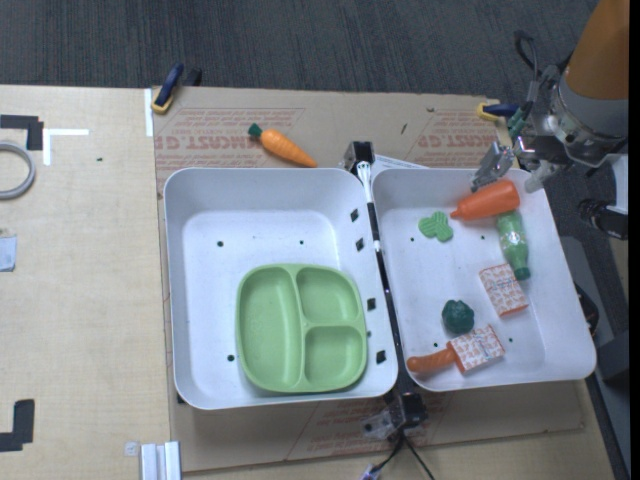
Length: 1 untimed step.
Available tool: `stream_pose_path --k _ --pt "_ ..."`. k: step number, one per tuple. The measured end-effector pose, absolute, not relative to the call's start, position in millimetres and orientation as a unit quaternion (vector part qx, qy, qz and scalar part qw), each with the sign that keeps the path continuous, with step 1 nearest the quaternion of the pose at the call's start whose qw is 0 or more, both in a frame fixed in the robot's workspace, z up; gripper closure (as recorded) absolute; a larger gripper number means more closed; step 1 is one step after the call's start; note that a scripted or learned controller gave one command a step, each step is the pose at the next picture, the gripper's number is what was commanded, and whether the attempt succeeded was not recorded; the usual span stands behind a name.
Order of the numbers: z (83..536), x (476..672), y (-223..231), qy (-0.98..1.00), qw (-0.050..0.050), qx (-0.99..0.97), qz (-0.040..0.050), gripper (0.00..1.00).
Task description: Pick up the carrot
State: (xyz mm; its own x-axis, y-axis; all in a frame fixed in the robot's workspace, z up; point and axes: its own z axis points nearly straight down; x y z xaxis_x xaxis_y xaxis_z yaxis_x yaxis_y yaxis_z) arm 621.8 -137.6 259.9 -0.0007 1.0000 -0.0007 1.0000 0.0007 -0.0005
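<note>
Gripper [505, 168] at upper right of right bin [560, 358], fingers straddling the thick end of an orange carrot [487, 201] & closed on it; carrot lies tilted, tip toward a green leaf-shaped piece [435, 227], w/ a green bottle [513, 244] just below it. Same bin also holds two red-patterned packets [502, 290] [477, 348], a dark green broccoli-like piece [458, 315] & a red-orange sausage-like item [431, 362]. Left bin [200, 208] holds a green divided plate [301, 326]; a second carrot w/ green top [281, 145] lies on cardboard [420, 133] behind the bins.
</note>
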Motion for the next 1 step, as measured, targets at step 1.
stream_pose_path --k 1 --pt "192.3 615.0 -73.4 0.747 0.0 0.665 -0.0003 0.0"
